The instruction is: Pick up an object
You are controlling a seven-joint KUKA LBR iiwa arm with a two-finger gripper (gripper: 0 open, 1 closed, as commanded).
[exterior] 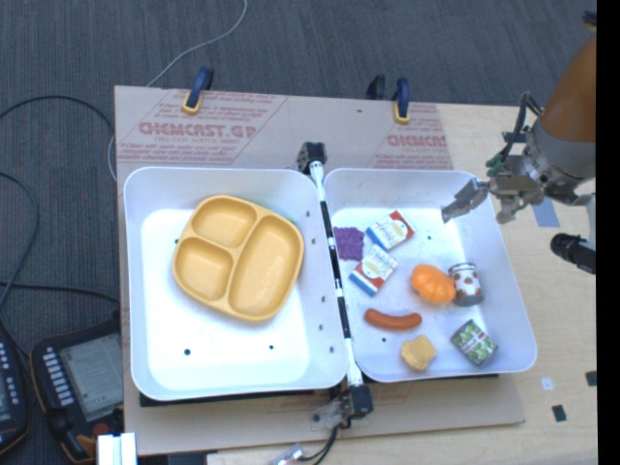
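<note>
Pincer (486, 201) poised over upper right rim of right bin (504, 260), prongs spread apart, clamped on nothing. Candidate objs well below-left: orange fruit (431, 284) touching small can (466, 282), sausage (392, 319) just beneath, milk cartons (381, 250) near purple grapes (348, 242). Risks, by judgement: descent too near the wall = prong strikes rim; fruit/can pair so tight that a prong jams betw. them or knocks can; round fruit prone to squirting out; sausage low, easy to skim over.
</note>
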